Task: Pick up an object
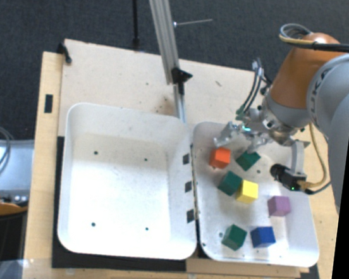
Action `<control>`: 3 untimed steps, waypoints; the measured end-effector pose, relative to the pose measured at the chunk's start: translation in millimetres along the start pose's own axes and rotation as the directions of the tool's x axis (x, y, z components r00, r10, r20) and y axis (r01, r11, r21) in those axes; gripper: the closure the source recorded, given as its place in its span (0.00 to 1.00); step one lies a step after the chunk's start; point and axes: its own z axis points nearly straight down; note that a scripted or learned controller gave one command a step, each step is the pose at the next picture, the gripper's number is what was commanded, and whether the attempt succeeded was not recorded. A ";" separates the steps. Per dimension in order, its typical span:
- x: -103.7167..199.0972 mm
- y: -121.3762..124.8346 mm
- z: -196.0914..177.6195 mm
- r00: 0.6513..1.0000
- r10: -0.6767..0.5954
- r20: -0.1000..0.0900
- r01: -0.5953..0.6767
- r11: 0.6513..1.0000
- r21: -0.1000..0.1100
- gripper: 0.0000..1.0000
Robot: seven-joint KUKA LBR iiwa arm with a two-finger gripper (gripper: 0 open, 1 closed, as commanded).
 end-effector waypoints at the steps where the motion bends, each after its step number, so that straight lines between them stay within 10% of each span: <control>1: 0.0 1.1 -3.0 1.000 -0.001 0.001 0.001 1.000 -0.005 0.00; 3: -4.7 5.4 101.6 1.000 0.004 0.003 -0.004 1.000 -0.002 0.00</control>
